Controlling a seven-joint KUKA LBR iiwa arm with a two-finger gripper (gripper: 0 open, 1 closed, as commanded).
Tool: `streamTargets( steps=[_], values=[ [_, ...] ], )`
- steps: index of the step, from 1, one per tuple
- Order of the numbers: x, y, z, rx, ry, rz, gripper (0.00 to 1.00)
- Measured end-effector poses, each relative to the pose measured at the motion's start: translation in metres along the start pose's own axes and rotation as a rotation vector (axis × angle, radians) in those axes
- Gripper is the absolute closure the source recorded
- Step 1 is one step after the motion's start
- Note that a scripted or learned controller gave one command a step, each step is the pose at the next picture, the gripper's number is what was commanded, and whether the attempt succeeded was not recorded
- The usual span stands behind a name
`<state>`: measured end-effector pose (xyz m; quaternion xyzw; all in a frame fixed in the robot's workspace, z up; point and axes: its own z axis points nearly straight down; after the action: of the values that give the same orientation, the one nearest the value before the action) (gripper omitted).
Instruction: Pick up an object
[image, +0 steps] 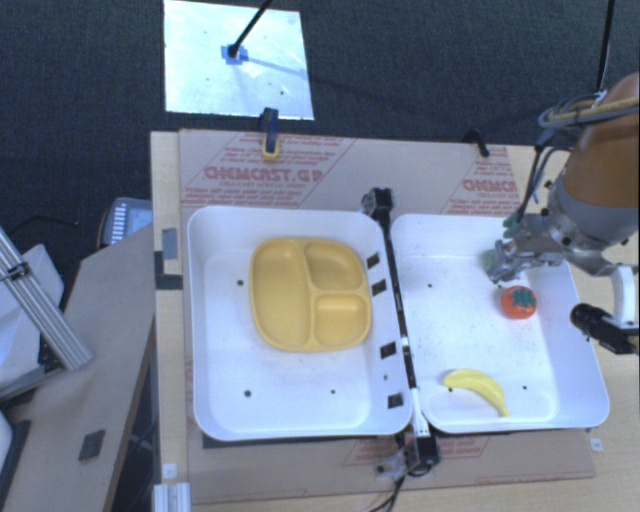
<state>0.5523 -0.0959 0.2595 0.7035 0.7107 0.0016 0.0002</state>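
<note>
A small orange-red toy tomato (518, 301) with a green top lay in the right bin (450, 400), close to that bin's right wall and toward its far side. The gripper (505, 262) hung just beside it, up and to the left, its metal parts low over the bin floor and apart from the fruit; whether it was open or closed could not be told from this angle. Nothing was seen held by it. Above the gripper rose the arm's orange band (605, 150) and grey wrist (590, 220), coming in over the bin's right edge, with cables (535, 170) looped along its left side.

A yellow toy banana (478, 387) rested near the front wall of the same bin, well apart from the tomato. In the left bin (215, 400), a yellow three-compartment plate (308, 294) sat near the middle, upright and flat on the floor. Black clips (390, 350) ran down the seam where the two bins met. Both bins stood on a brown cardboard sheet (300, 165) printed with red lettering, a yellow clamp (270, 135) gripping its far edge.
</note>
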Motion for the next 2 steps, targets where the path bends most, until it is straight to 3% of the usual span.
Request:
streamTargets(
  steps=[2],
  values=[
    [0.111, 0.001, 0.011, 0.001, 0.001, 0.0, 1.0]
  ],
)
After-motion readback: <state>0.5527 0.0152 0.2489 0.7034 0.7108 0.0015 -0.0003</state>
